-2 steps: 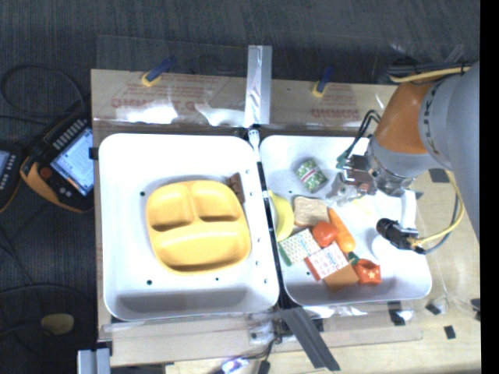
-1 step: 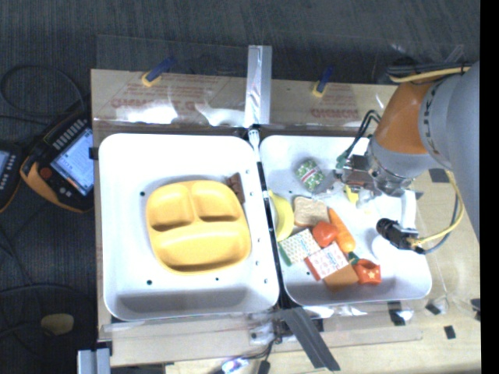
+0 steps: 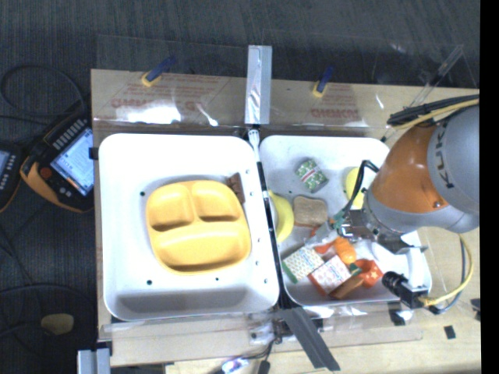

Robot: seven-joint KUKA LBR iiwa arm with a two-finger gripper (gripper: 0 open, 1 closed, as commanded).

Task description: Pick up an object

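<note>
The nearest candidate for pickup is an orange carrot-like toy (image 3: pixel 344 249), lying in the right bin (image 3: pixel 284 156) on a heap of small goods. A red-and-white packet (image 3: pixel 328 272) and a green-printed packet (image 3: pixel 297 262) lie just beside it, so the heap offers several overlapping targets. A slice of toast (image 3: pixel 310 209), a yellow banana-like piece (image 3: pixel 282 216) and a small green box (image 3: pixel 311 174) lie farther up the same bin.

The gripper (image 3: pixel 348 226) hangs directly over the carrot toy, apparently touching or nearly touching it. The wrist covers the claw, so its state cannot be told. The arm (image 3: pixel 425 179) enters from the right.

The left bin (image 3: pixel 117 209) carries a yellow divided tray (image 3: pixel 198 223), kept apart from the clutter.
</note>
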